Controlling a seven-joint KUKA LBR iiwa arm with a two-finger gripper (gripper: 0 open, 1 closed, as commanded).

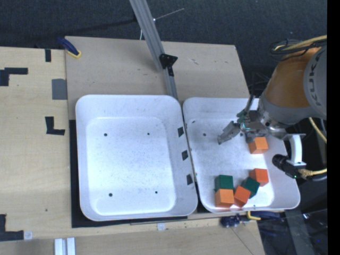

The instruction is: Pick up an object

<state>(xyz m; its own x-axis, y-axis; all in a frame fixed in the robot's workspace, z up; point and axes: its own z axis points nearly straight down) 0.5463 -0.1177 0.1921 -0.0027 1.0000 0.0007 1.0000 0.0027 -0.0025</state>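
Orange block (258,145) beside fingers (229,134)

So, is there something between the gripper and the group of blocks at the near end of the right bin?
No, only bare white bin floor separates the gripper from the cluster of blocks, in the camera view.

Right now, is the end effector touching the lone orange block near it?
Cannot tell. In the camera view the end effector sits right against the orange block, but the slanted view shows neither contact nor gap plainly.
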